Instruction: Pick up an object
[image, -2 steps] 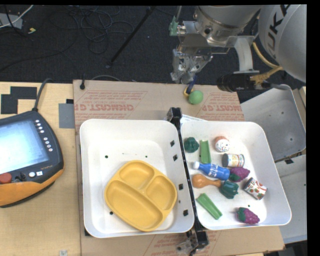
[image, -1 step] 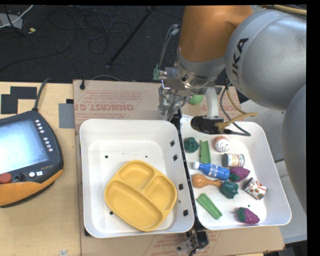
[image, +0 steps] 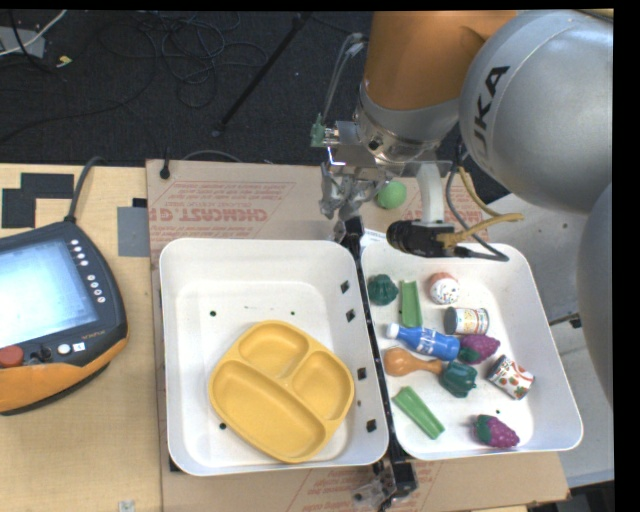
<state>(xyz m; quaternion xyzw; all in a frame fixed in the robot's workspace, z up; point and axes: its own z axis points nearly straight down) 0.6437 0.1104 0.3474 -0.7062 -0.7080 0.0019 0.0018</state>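
**End effector poised over the far rim where the two bins meet**

The end effector (image: 346, 216) hangs above the far edge of the bins, right over the divider; its clutter hides whether it is open or closed, so I cannot tell. Nothing is visibly gripped. Just beside it, on the arm's side, sits a pale green ball (image: 391, 193), and whether the two touch cannot be judged.

The pickable things lie in the right bin (image: 545, 330), below the end effector and toward the arm. Nearest are a dark green lump (image: 381, 290) and a green stick (image: 410, 302), then a white and red ball (image: 444, 289) and a small jar (image: 467, 321). Further toward the near rim lie a blue bottle (image: 424, 341), a purple grape bunch (image: 480, 347), an orange gourd shape (image: 409, 363), a green pepper (image: 459, 378) and a red and white cup (image: 510, 376). Farthest out are a green block (image: 417, 412) and a second grape bunch (image: 496, 431).

On the other side of the divider, the left bin (image: 190, 300) holds a yellow divided plate (image: 282, 388). Well beyond it, a teach pendant (image: 50, 310) rests on the tabletop (image: 40, 440).
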